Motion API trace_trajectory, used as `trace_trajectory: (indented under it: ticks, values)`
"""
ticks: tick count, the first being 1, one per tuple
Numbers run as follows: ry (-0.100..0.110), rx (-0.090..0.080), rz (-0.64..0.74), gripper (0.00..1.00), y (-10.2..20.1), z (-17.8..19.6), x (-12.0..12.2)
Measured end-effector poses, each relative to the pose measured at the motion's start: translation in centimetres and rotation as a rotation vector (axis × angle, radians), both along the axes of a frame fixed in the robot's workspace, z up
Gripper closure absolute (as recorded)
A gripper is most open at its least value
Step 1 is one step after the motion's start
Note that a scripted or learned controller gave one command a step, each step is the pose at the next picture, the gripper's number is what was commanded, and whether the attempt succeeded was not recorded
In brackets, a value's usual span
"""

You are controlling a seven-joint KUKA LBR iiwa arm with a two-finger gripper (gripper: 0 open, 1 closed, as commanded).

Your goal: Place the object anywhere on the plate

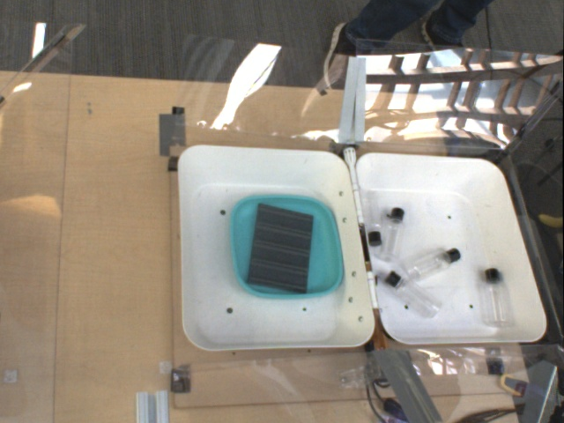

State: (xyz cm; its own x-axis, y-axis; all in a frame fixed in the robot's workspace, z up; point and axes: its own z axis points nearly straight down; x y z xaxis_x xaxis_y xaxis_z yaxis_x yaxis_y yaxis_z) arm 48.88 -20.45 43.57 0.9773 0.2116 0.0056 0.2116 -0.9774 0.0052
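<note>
1. Worktop: pale wood-grain surface under a clear sheet that throws bright reflections along the far edge. It carries two shallow white bins set side by side, their inner rims touching.
2. Bin on the view's left: white, rounded corners, a few small dark holes in its floor. It holds the plate.
3. Bin on the view's right: same make and colour. It holds the loose vials.
4. Person: dark trousers and a shoe at the far edge, on the grey carpet beyond the worktop.
5. Plate: teal, rounded square with a raised rim, lying flat near the middle of the left-hand bin.
6. Object: a dark grey rectangular slab with ribs running across its top face. It lies flat on the plate, wholly within the rim and slightly askew to the plate's sides. Teal shows on all four sides of it. Its lettering, if any, cannot be made out.
7. Vials: clear tubes with black caps, scattered in the right-hand bin and apart from the plate. One long vial lies at a slant mid-bin, another lies near the outer rim, and a shorter one lies close to the inner rim. Any marking on them is too small to read.
8. Tool: I cannot tell how far open it is or what it has hold of, so places above are given against the bins.
</note>
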Motion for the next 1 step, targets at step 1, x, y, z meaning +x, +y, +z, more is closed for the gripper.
trace_trajectory:
  ticks: [1]
  values:
    - [0.000,0.000,0.000,0.00,0.00,0.00,0.00]
